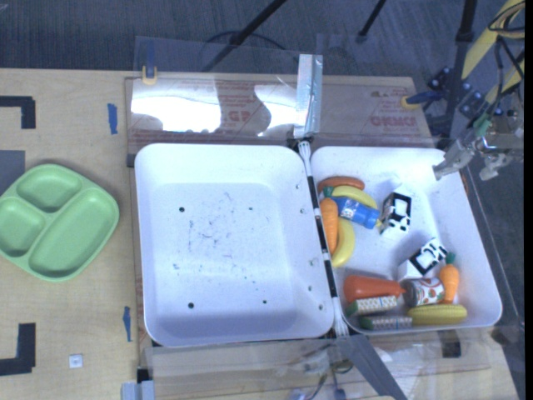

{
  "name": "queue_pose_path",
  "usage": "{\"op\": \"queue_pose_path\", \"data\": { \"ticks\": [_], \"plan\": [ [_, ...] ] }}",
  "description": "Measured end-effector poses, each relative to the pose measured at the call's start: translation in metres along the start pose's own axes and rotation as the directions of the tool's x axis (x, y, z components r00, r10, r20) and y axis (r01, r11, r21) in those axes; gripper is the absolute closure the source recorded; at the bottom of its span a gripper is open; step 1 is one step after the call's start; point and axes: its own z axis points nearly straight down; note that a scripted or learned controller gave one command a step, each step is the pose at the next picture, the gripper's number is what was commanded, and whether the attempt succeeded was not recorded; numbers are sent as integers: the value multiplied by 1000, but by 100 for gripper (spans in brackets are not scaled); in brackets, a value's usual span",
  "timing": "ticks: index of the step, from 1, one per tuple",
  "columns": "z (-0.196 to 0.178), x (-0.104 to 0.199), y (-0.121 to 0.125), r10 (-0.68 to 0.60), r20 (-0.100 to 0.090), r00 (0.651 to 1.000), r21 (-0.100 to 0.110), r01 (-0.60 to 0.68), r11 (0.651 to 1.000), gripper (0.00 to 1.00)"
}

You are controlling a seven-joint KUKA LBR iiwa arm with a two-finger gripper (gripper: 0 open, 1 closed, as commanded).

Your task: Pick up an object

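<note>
At the near edge of the right bin lies a yellow banana-shaped toy, with a dark bar-shaped package just left of it and a red-orange pepper-like toy behind that. A small printed can and a toy carrot sit beside the banana. Further back are two black-and-white blocks, a blue-labelled bottle, a yellow banana and another orange carrot against the bin's left wall. All these objects crowd this one bin. The left bin adjoins it on the table. A green divided plate rests on the table well to the left. The pincer hovers over the right bin's far right corner, above the objects and touching none; whether it is wide or narrow cannot be told.
</note>
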Motion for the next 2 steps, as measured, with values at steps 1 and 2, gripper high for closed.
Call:
{"op": "queue_pose_path", "data": {
  "ticks": [1, 2],
  "plan": [
    [-14, 43, 8, 158, 1, 987, -2, -158, 987, 0],
    [134, 59, 2, 224, 0, 975, 1, -224, 975, 0]
  ]
}}
